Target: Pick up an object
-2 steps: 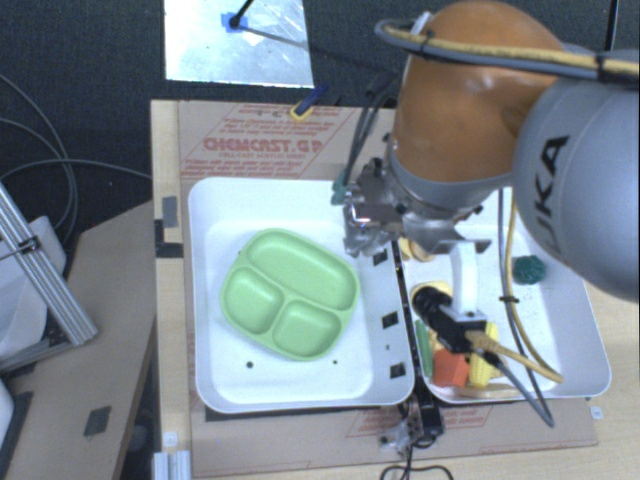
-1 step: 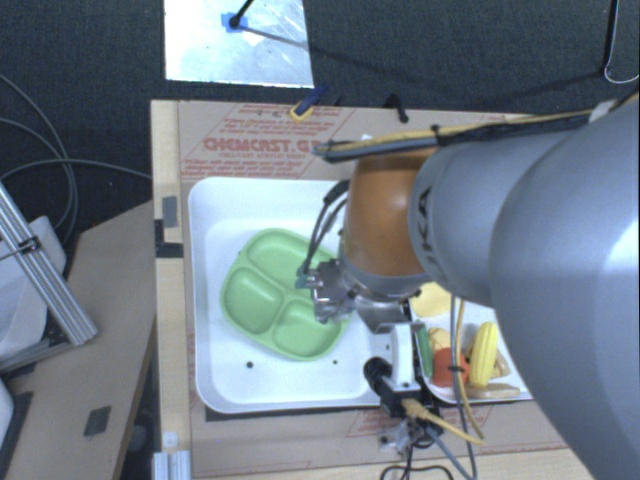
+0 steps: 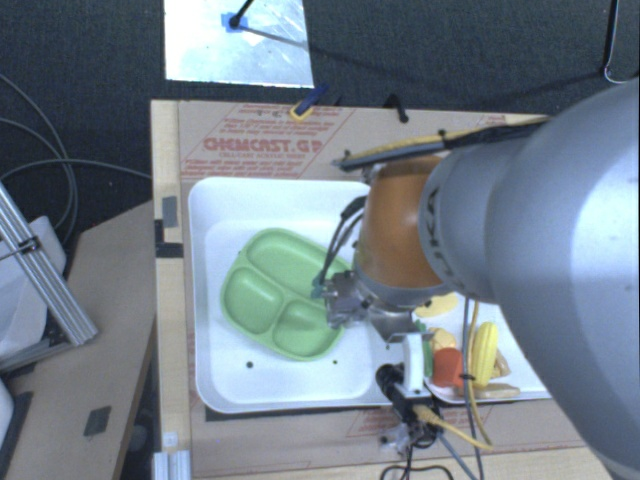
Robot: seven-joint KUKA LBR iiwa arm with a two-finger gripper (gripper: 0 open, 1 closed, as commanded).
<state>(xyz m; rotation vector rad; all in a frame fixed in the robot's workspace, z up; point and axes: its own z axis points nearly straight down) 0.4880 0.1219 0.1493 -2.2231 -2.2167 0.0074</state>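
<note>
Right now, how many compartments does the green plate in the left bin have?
3 show on the green plate: one at the upper part, one at the left, one at the lower right. The arm covers the plate's right edge, so another could be hidden.

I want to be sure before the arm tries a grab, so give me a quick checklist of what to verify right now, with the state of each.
1. A target within reach: ok. The green divided plate lies in the left bin, with the wrist right beside it.
2. Other candidates located: ok. A yellow banana-like item and an orange-red item lie in the right bin.
3. Finger opening of the gripper: cannot tell; the wrist hides it.
4. Something already held: cannot tell.
5. Plate lying flat: ok, it appears to rest on the bin floor.
6. Cables free of the plate: cannot tell.
</note>
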